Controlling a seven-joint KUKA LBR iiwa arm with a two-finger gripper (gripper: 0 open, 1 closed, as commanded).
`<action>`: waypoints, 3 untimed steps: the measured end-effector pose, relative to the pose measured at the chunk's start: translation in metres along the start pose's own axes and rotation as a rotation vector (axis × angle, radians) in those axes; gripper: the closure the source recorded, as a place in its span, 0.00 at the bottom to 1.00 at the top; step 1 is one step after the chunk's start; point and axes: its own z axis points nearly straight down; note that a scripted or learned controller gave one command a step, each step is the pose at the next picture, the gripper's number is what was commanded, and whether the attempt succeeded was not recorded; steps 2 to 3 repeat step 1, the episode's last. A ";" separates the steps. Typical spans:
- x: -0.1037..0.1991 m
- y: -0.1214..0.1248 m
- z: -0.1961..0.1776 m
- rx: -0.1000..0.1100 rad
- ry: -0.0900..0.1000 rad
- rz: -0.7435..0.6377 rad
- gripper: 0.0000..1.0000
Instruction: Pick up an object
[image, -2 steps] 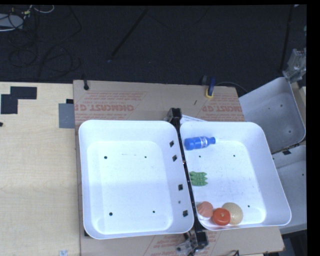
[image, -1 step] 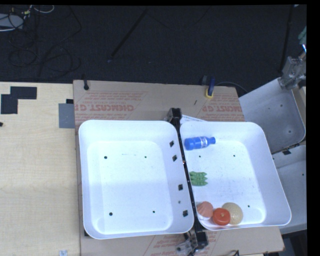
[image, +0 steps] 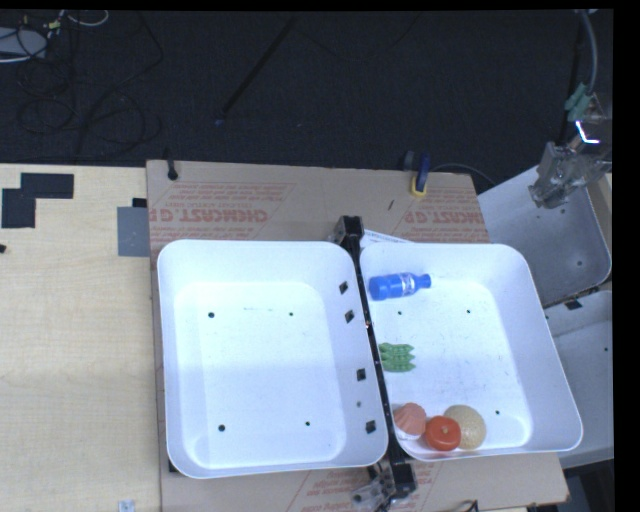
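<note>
On the bench, two white bins and a few small things, my gripper off to the side.

Under both bins lies a cardboard sheet (image: 250, 205) with red print. The left bin (image: 250, 360) and the right bin (image: 490, 340) sit side by side, touching along a dark seam. All the things to pick lie in the right bin. A blue bottle (image: 400, 285) lies on its side near the far left corner, pale cap pointing right. At the near edge three round pieces cluster together: a tan one (image: 468, 424), a red one (image: 442, 433) against it, and a pinkish one (image: 409, 418) on the left. A small green object (image: 397, 357) lies by the seam, between bottle and cluster. My gripper (image: 562, 175) hangs beyond the right bin's far right corner, well apart from everything; I cannot tell whether it is open or closed.
</note>
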 end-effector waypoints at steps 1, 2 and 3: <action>0.043 -0.037 -0.001 -0.001 -0.001 0.001 1.00; 0.043 -0.037 -0.001 -0.001 -0.001 0.001 1.00; 0.043 -0.037 -0.001 -0.001 -0.001 0.001 1.00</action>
